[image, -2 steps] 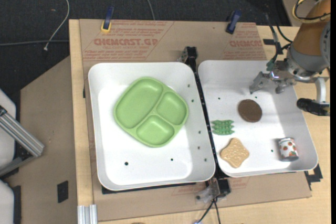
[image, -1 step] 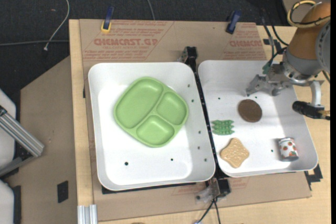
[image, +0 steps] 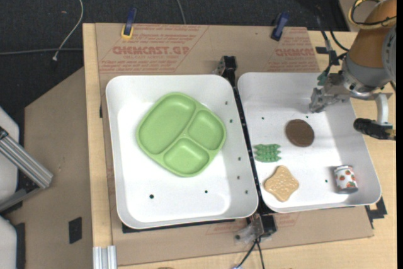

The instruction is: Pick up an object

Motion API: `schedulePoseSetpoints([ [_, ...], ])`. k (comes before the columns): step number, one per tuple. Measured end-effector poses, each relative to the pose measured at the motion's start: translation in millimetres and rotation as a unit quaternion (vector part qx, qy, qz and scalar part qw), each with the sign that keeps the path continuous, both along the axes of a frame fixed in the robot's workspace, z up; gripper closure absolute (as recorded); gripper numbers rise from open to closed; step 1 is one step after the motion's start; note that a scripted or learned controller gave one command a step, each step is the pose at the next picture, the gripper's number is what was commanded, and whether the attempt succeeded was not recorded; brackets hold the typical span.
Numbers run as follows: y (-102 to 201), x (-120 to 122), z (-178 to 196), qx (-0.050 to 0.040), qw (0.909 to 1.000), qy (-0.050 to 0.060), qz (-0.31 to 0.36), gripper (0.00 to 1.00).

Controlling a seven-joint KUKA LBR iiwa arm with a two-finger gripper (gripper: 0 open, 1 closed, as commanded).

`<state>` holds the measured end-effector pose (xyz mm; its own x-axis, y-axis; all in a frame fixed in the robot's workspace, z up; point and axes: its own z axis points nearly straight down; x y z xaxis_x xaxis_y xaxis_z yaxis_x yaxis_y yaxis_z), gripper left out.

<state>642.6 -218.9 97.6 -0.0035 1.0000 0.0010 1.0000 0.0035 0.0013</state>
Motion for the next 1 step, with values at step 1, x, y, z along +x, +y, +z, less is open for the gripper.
schedulePoseSetpoints([
  [1, 4.1, -4.2, 62.5, -0.0016, 1.0000, -0.003, -0.001, 1.00],
])
